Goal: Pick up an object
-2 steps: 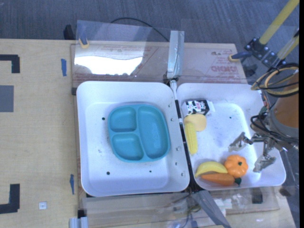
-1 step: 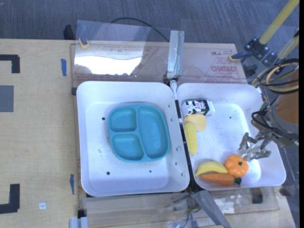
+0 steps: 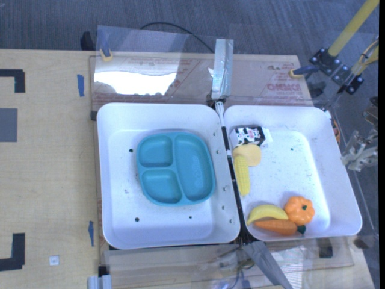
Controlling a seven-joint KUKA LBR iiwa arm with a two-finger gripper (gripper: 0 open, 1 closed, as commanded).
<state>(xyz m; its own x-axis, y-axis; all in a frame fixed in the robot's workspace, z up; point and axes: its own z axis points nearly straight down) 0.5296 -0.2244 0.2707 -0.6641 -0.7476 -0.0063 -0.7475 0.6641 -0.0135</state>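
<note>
Corn is my pick for "an object". Jaws: can't tell open or closed from this frame, so assume nothing.

Where it is: right bin, lying lengthwise hard along the bin's left wall, next to the seam with the left bin. A pale yellow round piece sits at its far end, touching or overlapping it, can't tell which.

Handling, my read:
- Looks like a plastic toy: light, stiff, not fragile.
- Kernel texture should give some bite, but the round section can roll or squirt out under a pinch.
- Take it across the narrow width, mid-length, below the round piece.
- Catch: the wall-side jaw has almost no room. It may need a nudge toward the bin centre first.

Alternatives in the same bin:
- Black-and-white carton, near the far-left corner, just beyond the round piece. Flat faces, probably thin-walled, may crush.
- Pumpkin, near edge. Rounded, smooth, likely slippery. It touches the carrot, and the banana lies against the carrot. In that tight cluster, a grab risks catching two.

Left bin holds a blue divided plate: wide, shallow, rim-only grip, so a poor target.

Both bins sit on the tabletop.
</note>
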